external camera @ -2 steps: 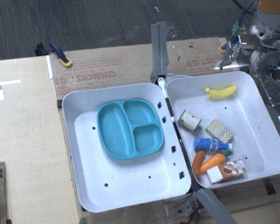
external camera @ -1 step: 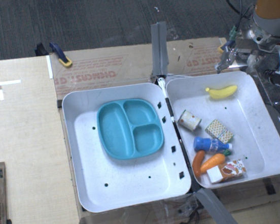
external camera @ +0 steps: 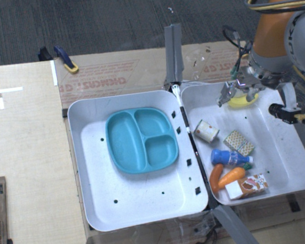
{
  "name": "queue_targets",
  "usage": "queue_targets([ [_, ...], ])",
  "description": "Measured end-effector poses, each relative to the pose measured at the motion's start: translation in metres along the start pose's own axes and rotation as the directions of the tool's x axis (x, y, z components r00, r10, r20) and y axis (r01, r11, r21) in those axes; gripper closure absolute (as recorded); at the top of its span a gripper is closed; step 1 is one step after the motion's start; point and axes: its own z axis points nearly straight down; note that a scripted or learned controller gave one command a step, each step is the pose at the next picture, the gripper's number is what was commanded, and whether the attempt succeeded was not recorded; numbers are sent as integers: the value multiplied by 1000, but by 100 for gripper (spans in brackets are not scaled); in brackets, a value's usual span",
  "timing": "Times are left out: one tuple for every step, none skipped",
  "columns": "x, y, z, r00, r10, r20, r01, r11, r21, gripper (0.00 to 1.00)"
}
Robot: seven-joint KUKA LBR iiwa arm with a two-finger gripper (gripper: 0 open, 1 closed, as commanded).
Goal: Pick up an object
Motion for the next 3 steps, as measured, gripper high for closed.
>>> queue_targets([
  [-29,-7,45,999,-36,-4,36,999,11,0],
  [-31,-8,37,999,-33,-3,33,999,15,100],
  [-8,0,-80,999,-44,2,44,999,-3,100],
])
